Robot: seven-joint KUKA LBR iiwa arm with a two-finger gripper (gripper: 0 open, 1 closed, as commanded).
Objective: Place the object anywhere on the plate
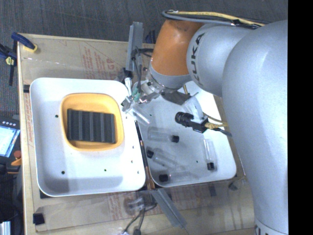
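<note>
A yellow plate [91,101] with a dark ridged middle lies in the left white bin [49,170]. Several clear tubes with black caps lie in the right white bin [193,173]; one tube [163,136] is near the bin's middle and another [209,153] is by its right wall. My gripper [132,97] hangs over the right bin's top left corner, at the divider between the bins and just right of the plate's upper right rim. A clear piece [141,115] shows just below it; whether it is held cannot be told.
A black cylindrical part [188,120] with a cable juts from the arm over the right bin. The grey arm covers the right bin's upper right. Blue clamps [22,40] sit at the bench's far left corner, and a metal bracket [168,207] lies in front.
</note>
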